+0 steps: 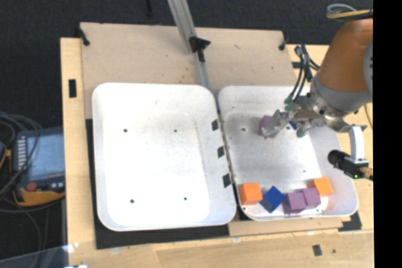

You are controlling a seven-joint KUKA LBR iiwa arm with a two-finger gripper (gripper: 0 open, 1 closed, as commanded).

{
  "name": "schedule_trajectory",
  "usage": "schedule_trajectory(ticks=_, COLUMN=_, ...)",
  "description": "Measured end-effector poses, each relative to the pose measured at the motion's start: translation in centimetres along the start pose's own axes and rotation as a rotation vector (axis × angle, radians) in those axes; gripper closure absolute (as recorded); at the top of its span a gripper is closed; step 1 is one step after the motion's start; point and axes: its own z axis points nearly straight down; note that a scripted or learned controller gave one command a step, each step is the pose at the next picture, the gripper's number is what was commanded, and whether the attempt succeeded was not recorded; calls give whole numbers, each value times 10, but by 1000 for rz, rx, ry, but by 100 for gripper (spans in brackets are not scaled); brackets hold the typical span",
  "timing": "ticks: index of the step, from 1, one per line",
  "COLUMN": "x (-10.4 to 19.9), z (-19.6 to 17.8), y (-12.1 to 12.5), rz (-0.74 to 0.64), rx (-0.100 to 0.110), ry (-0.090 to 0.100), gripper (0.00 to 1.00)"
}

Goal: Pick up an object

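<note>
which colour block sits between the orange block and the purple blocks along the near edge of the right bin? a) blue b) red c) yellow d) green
a: in the right shallow white bin, a blue cube-shaped block lies between the orange cube-shaped block at the row's left end and the two purple cube-shaped blocks.

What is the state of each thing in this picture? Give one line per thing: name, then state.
gripper: over the right bin, a purple block at its tip.
purple block: at the gripper's tip, apart from the other blocks.
orange block: resting in the right bin, near edge.
blue block: resting beside it.
right bin: holds all the blocks.
</note>
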Motion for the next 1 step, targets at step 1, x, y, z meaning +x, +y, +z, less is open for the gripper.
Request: schedule_trajectory(ticks=1, x=-10, z=52, y=-7, rz=1, rx=1, ry=0, gripper=0)
